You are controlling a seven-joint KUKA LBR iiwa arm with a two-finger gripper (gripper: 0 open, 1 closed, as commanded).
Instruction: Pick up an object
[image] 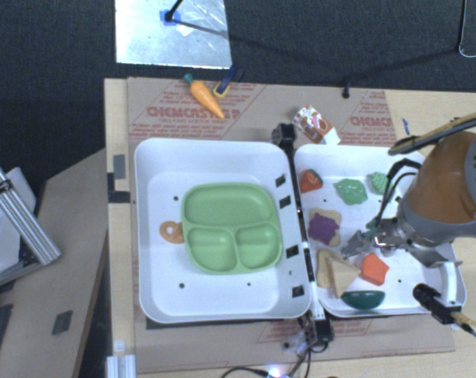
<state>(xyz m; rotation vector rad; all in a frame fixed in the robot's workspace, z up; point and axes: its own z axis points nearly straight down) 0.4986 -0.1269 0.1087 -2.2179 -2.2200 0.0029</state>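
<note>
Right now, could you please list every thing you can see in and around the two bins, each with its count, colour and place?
left bin: 1, white, left half of the bench
right bin: 1, white, beside the left bin
divided tray: 1, light green, middle of left bin
ring: 1, orange, left bin, at the tray's left edge
red piece: 1, red, right bin, upper left
green pieces: 2, light green, right bin, top
purple piece: 1, purple, right bin, left side
tan wedge: 1, tan, right bin, lower left
orange block: 1, orange-red, right bin, below the end effector
dark green piece: 1, dark green, right bin, bottom edge
carrot: 1, orange, on the board behind the left bin
packet: 1, white and red, behind the bins
arm: 1, grey and orange, from the right
end effector: 1, grey, over the right bin
</note>
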